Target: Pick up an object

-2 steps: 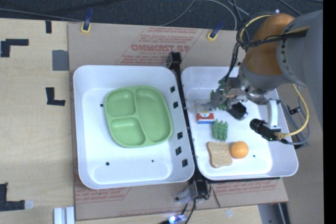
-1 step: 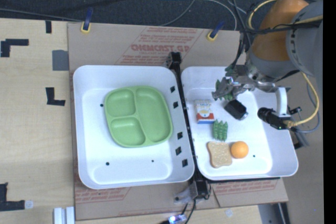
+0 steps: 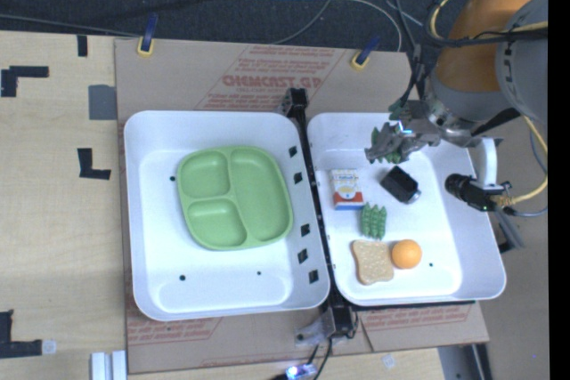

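The gripper (image 3: pixel 389 144) hovers just above the small black rectangular block (image 3: pixel 400 184) in the right white bin (image 3: pixel 472 267); its opening I cannot tell. Centre over the block, then descend straight.

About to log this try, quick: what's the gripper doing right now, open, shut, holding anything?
Gripper: over the right bin's far end, above the black object; open or shut cannot be told, and nothing shows between its fingers.
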Robot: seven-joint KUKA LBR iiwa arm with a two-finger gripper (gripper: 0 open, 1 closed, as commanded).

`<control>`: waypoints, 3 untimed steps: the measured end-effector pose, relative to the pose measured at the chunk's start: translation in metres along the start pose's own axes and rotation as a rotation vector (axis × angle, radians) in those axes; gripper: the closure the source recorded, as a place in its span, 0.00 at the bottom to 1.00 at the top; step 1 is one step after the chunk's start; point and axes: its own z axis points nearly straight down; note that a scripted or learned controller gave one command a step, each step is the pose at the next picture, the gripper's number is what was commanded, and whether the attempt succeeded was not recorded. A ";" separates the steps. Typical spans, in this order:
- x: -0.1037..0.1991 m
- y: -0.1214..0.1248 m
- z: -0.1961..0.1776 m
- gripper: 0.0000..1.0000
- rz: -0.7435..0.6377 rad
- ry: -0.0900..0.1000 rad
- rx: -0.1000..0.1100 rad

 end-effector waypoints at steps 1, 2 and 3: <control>0.054 -0.010 -0.005 1.00 -0.005 0.002 0.002; 0.109 -0.012 0.006 1.00 -0.005 0.001 0.004; 0.162 -0.006 0.013 1.00 -0.005 0.001 0.004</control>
